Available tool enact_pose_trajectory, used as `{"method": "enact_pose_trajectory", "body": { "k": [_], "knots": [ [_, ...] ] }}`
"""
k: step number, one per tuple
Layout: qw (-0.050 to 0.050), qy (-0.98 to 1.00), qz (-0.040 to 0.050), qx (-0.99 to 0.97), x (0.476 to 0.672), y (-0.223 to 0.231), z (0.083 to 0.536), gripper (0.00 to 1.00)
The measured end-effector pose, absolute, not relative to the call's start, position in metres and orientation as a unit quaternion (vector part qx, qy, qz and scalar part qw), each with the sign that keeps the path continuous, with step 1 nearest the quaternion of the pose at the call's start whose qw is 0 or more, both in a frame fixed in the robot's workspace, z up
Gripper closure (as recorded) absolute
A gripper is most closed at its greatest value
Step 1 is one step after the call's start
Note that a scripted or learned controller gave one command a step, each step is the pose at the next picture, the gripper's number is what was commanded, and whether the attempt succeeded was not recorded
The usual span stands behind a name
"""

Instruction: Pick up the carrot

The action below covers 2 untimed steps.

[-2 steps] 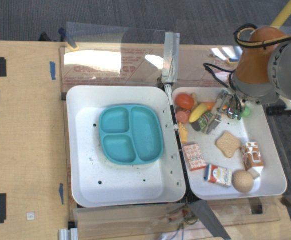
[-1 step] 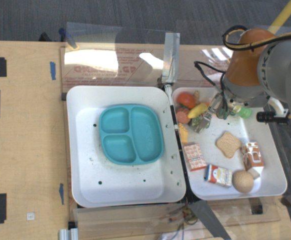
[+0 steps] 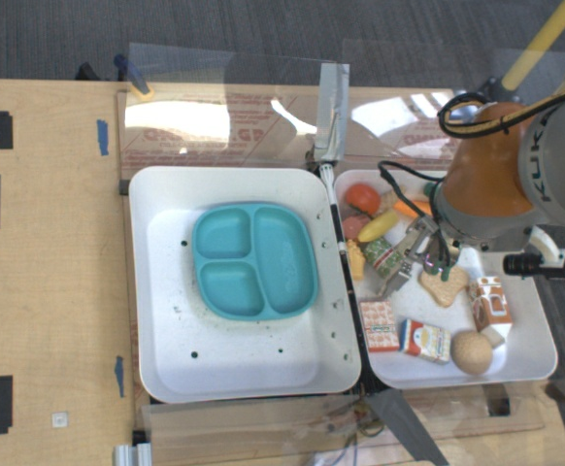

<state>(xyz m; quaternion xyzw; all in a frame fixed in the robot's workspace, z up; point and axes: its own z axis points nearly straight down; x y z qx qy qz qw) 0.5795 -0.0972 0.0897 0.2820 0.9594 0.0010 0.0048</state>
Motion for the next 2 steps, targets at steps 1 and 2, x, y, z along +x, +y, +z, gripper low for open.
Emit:
{"method": "enact_pose_trajectory", "body": {
  "k": [1, 2],
  "knots": [
    [0.007, 0.918, 0.001, 0.396, 0.577, -0.165, 0.089, 0.0],
    [-0.016, 0.83, 0.0007, 0.557, 0.641, -0.199, 0.088, 0.0]
  ]
}}
